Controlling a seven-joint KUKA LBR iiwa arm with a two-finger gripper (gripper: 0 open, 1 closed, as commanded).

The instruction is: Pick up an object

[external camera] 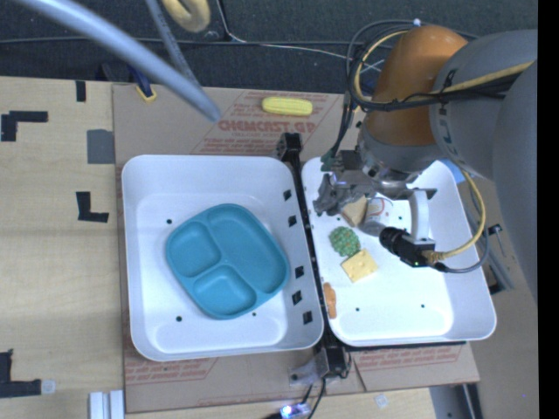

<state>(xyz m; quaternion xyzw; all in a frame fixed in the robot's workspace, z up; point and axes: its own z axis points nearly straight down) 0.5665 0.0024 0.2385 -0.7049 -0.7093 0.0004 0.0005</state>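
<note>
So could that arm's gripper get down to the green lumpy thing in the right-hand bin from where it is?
Probably yes. The gripper hangs just above the green lumpy thing in the right bin, with nothing lying over it. The yellow block sits close beside it, which might crowd the fingers.

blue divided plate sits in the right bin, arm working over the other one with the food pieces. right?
Not quite. The camera view shows the blue divided plate in the left bin, not the right. The arm does work over the other one, the right bin, where the food pieces lie: a green piece and a yellow piece.
</note>
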